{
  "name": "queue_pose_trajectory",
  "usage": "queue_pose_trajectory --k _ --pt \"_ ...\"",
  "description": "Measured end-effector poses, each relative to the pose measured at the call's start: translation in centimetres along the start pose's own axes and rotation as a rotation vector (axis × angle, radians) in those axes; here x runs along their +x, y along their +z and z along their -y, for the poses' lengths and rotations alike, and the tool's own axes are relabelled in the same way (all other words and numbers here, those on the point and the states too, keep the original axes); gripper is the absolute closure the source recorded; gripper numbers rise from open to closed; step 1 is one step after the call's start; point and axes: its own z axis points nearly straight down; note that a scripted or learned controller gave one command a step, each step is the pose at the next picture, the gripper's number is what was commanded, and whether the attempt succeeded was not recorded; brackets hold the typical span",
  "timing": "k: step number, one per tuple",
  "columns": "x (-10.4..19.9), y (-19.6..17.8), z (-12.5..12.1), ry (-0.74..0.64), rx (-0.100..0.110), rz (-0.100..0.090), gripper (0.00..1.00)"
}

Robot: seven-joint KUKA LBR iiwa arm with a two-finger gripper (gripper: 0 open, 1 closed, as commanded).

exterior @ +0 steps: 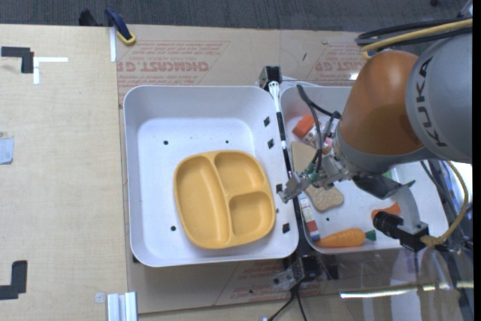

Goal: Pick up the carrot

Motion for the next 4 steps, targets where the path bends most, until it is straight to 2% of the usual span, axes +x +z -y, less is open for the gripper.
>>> queue_pose_trajectory --k 2,3,4 --pt "0.0 0.0 0.0 0.0 0.0 0.0 0.0" --pt "3.9 4.8 -1.9 0.005 -0.007 0.023 0.0" --pt "4.1 7.5 -3.3 0.203 -0.021 0.048 0.0"
